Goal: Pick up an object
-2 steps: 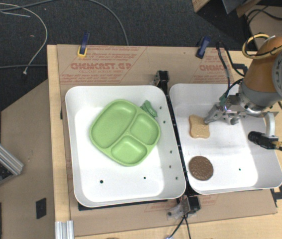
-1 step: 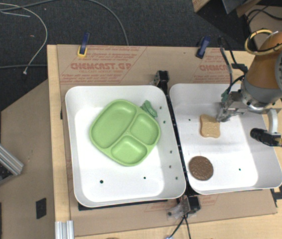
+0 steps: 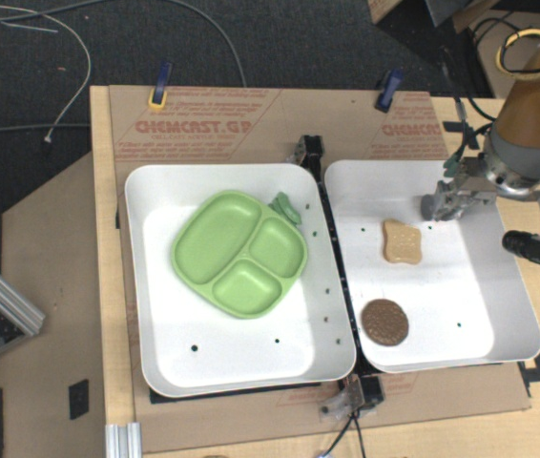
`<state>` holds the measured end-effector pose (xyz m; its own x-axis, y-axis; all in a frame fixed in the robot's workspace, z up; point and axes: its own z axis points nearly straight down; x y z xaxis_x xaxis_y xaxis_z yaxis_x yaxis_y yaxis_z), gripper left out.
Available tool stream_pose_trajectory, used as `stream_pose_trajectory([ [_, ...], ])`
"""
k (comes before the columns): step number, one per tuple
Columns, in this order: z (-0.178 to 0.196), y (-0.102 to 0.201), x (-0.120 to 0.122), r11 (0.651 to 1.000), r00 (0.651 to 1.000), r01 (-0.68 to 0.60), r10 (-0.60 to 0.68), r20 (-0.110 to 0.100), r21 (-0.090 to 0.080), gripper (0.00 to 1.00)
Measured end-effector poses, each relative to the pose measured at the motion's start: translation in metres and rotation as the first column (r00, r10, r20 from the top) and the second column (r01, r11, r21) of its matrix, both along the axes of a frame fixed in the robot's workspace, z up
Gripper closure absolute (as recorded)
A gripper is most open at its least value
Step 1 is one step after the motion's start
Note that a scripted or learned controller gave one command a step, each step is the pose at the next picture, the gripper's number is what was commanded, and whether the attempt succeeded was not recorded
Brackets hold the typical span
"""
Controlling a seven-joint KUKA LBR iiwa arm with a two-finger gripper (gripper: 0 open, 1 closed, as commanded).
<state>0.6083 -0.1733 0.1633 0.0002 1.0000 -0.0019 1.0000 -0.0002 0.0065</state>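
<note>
A tan toast-like slice (image 3: pixel 403 242) lies in the right bin (image 3: pixel 499 294), near its middle. A round brown patty (image 3: pixel 384 322) lies closer to that bin's front. My gripper (image 3: pixel 445 202) hangs over the back of the right bin, to the upper right of the tan slice and apart from it. Nothing shows between its fingers. A green divided plate (image 3: pixel 239 253) rests in the left bin (image 3: pixel 155 313), with a small dark green piece (image 3: pixel 287 208) at its back right edge.
The bins sit side by side on a cardboard sheet (image 3: pixel 203 122) held by blue clips (image 3: pixel 161 81). A black clamp (image 3: pixel 310 150) stands between the bins at the back. The arm's grey and orange body (image 3: pixel 529 122) rises at the right edge.
</note>
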Motion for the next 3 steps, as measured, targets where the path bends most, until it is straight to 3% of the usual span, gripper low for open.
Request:
stream_pose_trajectory([
  [2, 0.083, -0.005, 0.002, 1.0, 1.0, -0.001, 0.001, -0.001, 0.001, 1.0],
  [3, 0.084, 0.057, 0.003, 1.0, 1.0, -0.007, 0.007, -0.008, 0.006, 1.0],
])
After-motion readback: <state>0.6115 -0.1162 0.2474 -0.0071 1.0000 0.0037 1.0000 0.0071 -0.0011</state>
